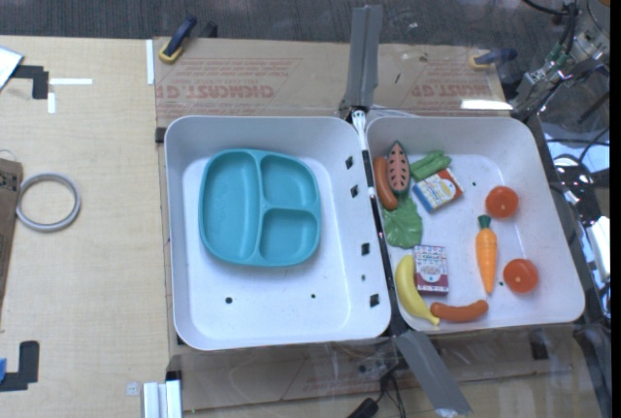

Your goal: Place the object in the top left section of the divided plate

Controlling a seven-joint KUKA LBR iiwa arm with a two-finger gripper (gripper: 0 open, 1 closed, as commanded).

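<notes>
Opening stage of the placement task, seen from above. The divided plate (260,209) — teal, with one long section and two smaller ones — lies flat in the left bin (194,309) with nothing in any of its sections. Taking the plate as landmark, every candidate object sits to its right, across the wall between the bins, in the right bin (543,164). Nearest the plate are a watermelon slice (397,166), a green leaf (405,224) and a banana (412,295); a little farther right are a blue-and-white carton (437,191), a red carton (431,270) and a sausage (459,311). Farthest right of the plate are a carrot (486,253) and two orange-red round fruits (502,203) (521,275).

My arm (572,48) is far to the plate's upper right, beyond the back corner of the right bin. Whether my jaws are wide or narrow I cannot tell; nothing is visibly held.

My judgement: the step in hand is the first one — choosing and reaching for an object; no pick has been made. The task names no particular object, so I would favour one standing apart from its neighbours, such as the carrot. The next move calls for a descent over that object, a firm closure, then a carry leftward to the plate's top left section.
</notes>
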